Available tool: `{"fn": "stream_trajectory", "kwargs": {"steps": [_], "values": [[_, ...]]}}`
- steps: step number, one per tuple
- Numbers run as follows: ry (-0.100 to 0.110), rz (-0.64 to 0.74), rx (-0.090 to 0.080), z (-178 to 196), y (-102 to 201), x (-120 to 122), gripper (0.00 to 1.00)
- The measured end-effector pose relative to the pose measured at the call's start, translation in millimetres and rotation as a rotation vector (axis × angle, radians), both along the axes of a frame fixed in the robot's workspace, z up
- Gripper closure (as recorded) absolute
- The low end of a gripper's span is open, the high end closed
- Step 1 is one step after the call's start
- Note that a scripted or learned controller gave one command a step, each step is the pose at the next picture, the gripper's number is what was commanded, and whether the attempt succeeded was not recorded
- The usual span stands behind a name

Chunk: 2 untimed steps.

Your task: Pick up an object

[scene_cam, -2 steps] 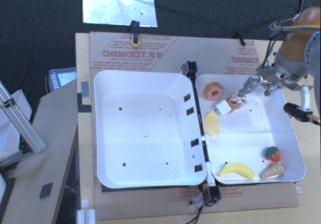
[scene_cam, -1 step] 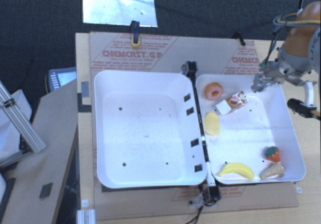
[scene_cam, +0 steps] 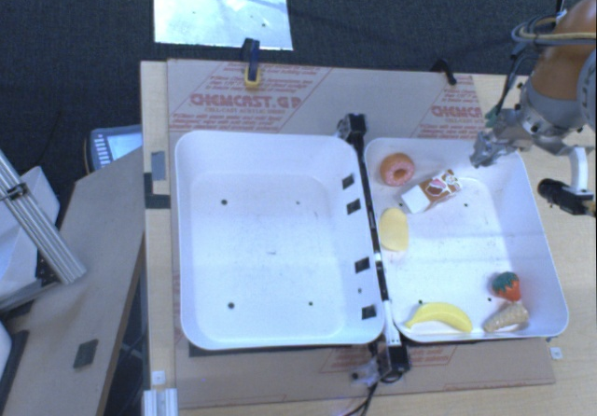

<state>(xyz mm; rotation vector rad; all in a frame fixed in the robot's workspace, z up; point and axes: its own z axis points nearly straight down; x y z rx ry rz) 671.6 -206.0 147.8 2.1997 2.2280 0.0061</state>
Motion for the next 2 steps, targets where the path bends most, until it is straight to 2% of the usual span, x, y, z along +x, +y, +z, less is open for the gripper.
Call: {"fn": "stream_trajectory", "kwargs": {"steps": [2], "values": [[-0.007,0.007,-0.003,23,0,2,1.0]]}}
